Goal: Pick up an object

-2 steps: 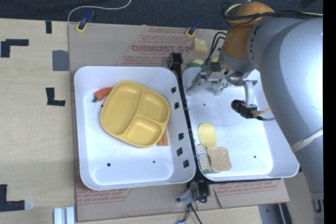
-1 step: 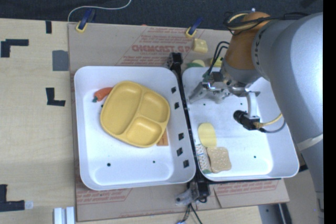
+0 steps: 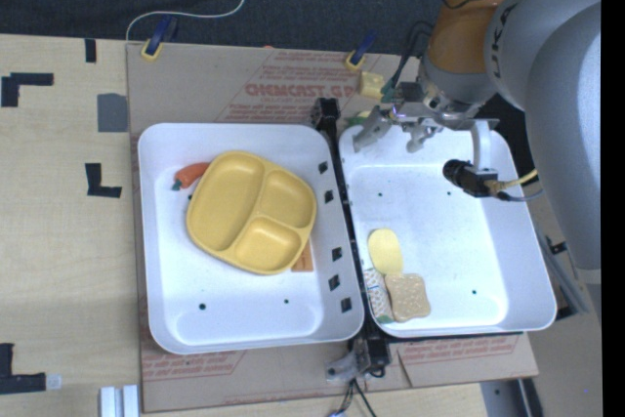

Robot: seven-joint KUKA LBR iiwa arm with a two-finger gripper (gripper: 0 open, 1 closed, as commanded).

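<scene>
While the grey arm (image 3: 557, 93) reaches in from the right with its orange band (image 3: 469, 15) uppermost, the tool (image 3: 391, 134) hangs over the far left corner of the right bin (image 3: 488, 239), close to the divider (image 3: 337, 210) between the two bins. Two pale fingers (image 3: 363, 134) stand apart with a clear gap and nothing between them; the tool is spread and carries no object.

Objects in the right bin lie in a group against its near left side, well apart from the tool. A pale yellow oval piece (image 3: 385, 251) has its long axis running roughly from the far side of the bin to the near side, parallel to the divider. Touching its near end is a tan, speckled, sponge-like block (image 3: 407, 297), nearly square, tilted slightly. A narrow patterned item (image 3: 375, 292) lies just left of the block, along the bin wall, its long axis also parallel to the divider; its kind cannot be told.

Left of the divider, the left bin (image 3: 166, 308) holds a yellow three-compartment plate (image 3: 252, 211), turned at a slant. An orange carrot-like piece (image 3: 190, 175) pokes out from under the plate's far left edge, pointing away from the divider. Both bins rest on a brown board (image 3: 283, 78) on the bench (image 3: 59, 239).
</scene>
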